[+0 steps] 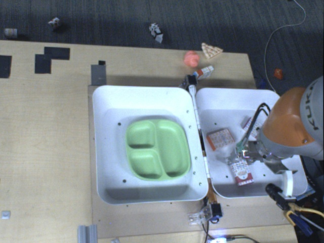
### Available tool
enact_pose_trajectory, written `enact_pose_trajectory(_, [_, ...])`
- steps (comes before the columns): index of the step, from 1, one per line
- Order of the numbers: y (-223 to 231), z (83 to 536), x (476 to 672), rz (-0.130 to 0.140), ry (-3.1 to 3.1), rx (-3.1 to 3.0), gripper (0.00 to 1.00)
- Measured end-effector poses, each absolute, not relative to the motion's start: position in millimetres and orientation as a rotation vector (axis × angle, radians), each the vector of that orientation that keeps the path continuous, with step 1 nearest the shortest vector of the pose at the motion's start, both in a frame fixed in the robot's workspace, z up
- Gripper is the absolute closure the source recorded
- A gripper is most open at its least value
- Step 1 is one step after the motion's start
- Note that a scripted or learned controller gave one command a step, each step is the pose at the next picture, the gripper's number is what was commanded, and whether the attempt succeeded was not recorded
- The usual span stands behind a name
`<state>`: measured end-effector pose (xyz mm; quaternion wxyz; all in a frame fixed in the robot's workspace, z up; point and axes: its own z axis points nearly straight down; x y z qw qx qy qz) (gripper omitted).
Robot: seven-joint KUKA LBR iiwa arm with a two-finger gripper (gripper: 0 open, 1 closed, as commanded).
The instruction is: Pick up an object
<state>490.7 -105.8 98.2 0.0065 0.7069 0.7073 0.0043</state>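
Note:
In the right bin [223,103] my gripper [241,155] reaches in from the right, low over the bin floor. Directly below it, toward the front wall, lies a small red and white packet [243,174], close under the gripper's tip. Whether they touch is unclear. An orange-brown speckled packet [220,137] lies just left of the gripper, apart from it. A small grey piece [246,121] rests farther back, partly hidden by the arm's cable. I see nothing between the fingers.
The left bin [106,135] holds a green divided tray [157,148]. Behind the bins on the bench sit a pink ball [191,58], a triangular patterned piece [211,50] and a small tube [203,72]. The arm's orange band [286,120] overhangs the right bin's right side.

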Motion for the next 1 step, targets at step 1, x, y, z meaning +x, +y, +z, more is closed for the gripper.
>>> enact_pose_trajectory(1, [-39.5, 184.8, 487.7, 0.005, 2.225, 2.215, 1.00])
